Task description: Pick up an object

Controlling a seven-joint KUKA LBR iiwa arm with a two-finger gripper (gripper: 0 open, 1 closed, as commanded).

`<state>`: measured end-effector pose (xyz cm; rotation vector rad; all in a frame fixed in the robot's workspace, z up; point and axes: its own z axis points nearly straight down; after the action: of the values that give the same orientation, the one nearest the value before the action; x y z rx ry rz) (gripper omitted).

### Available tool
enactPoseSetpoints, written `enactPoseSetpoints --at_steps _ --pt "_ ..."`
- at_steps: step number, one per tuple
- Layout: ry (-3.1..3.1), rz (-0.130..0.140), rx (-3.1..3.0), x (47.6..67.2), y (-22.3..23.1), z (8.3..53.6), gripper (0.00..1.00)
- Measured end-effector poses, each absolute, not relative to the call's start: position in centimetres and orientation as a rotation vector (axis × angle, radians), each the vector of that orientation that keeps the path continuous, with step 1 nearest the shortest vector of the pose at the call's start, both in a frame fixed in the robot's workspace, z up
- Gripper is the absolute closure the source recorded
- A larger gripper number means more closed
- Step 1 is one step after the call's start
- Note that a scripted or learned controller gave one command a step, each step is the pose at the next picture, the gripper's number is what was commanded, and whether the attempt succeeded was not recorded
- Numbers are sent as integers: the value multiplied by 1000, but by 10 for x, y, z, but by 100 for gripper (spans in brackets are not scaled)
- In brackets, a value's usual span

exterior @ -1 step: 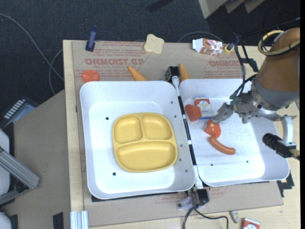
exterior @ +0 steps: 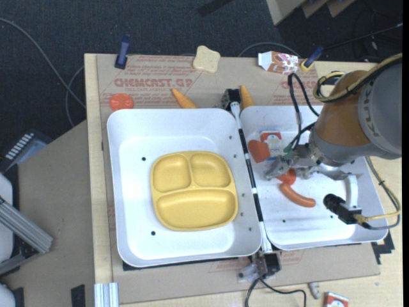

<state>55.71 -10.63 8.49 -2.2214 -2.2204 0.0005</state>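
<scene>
Gripper [exterior: 284, 166] low in right bin [exterior: 364, 232], grip state cannot tell, tip just beside red block [exterior: 259, 150] and sausage [exterior: 297, 196]; approach step, next needs closing squarely on one.

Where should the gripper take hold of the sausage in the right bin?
Probably at the middle of the sausage, from above, closing across its narrow width. It lies flat and slanted on the right bin floor, so its long sides are open. The gripper sits at its upper-left end.
</scene>
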Motion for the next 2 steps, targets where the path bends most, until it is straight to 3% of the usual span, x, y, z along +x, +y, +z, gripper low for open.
enactPoseSetpoints --at_steps 1,2 --pt "-2221 -1 -2223 557 -106 95 100" --pt "-2221 -1 -2223 557 -106 95 0"
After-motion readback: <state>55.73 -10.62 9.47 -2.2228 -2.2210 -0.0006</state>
